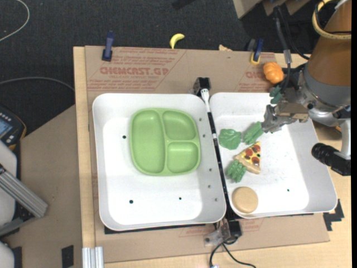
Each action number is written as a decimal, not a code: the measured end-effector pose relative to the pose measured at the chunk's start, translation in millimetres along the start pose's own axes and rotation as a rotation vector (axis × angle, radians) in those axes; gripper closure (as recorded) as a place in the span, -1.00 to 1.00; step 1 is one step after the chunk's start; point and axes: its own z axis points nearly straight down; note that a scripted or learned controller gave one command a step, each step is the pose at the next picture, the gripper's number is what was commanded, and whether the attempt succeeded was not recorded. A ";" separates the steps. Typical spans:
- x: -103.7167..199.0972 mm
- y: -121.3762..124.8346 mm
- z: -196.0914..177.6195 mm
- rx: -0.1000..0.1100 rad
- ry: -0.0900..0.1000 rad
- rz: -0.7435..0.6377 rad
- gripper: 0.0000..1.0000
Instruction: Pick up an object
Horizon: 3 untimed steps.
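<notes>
1. The end effector (271,121) sits low in the right bin (304,166), touching a green toy (254,132); whether it is apart or together, or clamped on the toy, cannot be told.
2. A pizza slice (250,158) lies just beside the toy.

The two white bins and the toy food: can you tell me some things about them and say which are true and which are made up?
1. The green divided plate lies in the left bin. True.
2. The pizza slice lies on the green plate. False: it lies in the right bin.
3. The gripper is over the right bin. True.
4. The round tan cookie is in the right bin's far corner. False: it sits near the front edge.
5. A small orange fruit lies on the cardboard beyond the bins. True.
</notes>
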 end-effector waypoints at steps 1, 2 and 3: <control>49.5 -27.8 -42.2 0.006 0.004 -0.010 1.00; 141.4 -35.1 -90.9 0.006 0.007 -0.016 1.00; 97.3 -21.9 -99.2 0.008 0.002 0.000 1.00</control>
